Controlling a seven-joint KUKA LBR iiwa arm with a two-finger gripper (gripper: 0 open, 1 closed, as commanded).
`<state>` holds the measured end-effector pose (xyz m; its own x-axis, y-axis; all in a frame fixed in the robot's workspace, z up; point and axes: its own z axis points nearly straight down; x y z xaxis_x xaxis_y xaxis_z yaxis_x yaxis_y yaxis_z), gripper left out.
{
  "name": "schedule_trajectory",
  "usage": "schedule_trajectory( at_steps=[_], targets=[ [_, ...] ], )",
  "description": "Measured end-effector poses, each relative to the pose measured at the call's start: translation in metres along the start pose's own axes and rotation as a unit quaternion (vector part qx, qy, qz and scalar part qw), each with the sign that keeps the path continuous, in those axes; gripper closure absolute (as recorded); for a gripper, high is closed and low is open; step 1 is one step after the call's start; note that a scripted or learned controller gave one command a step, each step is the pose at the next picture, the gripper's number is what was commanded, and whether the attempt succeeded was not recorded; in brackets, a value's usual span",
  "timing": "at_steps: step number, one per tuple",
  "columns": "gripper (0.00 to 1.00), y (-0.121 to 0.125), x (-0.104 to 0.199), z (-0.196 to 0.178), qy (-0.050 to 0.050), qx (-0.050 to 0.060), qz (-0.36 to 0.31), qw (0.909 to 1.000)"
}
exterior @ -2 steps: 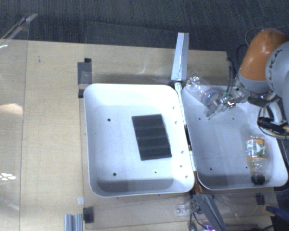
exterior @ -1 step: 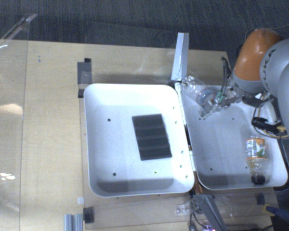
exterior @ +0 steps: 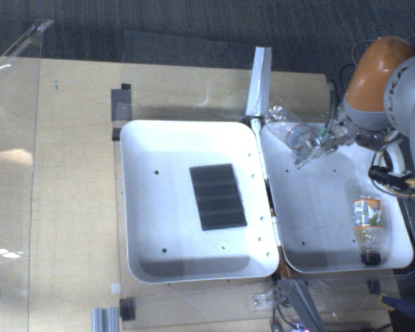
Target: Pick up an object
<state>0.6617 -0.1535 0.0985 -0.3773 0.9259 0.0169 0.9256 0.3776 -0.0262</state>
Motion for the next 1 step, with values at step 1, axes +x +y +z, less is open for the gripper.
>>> schedule_trajectory(
  at_steps=[1],
  targets=[
    [0.0, 0.0021, 0.0041, 0.0082, 0.001, 0.0, -0.01, 1.0]
  ],
)
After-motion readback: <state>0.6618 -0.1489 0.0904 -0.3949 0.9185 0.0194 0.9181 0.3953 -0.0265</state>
